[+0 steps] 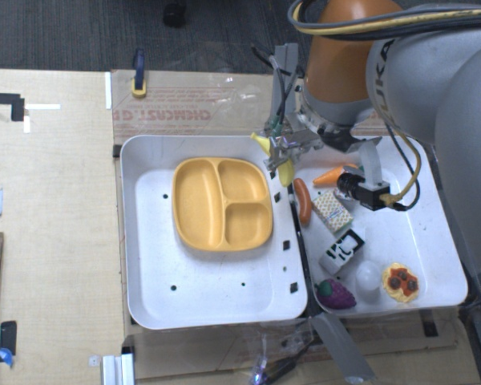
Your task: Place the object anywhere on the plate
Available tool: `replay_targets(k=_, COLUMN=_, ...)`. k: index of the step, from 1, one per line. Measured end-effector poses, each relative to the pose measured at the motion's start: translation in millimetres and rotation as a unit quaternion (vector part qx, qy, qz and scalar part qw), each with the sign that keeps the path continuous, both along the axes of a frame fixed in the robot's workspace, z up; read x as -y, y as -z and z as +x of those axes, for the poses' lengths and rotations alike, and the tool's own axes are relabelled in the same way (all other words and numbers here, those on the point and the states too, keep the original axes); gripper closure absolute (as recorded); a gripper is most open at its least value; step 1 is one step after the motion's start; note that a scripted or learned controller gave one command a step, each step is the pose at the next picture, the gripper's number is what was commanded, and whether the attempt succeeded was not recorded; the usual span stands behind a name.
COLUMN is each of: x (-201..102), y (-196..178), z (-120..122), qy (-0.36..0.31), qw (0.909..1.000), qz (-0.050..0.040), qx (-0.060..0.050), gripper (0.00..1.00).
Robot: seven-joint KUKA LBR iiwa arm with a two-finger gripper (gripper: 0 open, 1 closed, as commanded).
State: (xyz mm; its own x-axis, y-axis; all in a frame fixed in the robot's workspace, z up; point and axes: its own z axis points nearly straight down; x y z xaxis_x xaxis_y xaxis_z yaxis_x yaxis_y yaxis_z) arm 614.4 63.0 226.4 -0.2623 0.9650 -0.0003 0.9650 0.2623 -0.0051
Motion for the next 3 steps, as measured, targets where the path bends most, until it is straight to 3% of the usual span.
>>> replay_targets(k=1, x=53.5, y=37.0, z=7.1, qy=-0.099, qw=0.9951, qz=0.0005, qx=0.0, gripper=1.0)
replay_targets(k=2, x=73.9, y=-92.9, z=-34.6, qy=-0.085, qw=0.9964, qz=0.0001, qx=0.001, gripper=1.0)
replay_targets(k=3, x=21.7, y=6.2, z=-17.5, qy=-0.126, qw=0.992, qz=0.0006, qx=0.0, gripper=1.0)
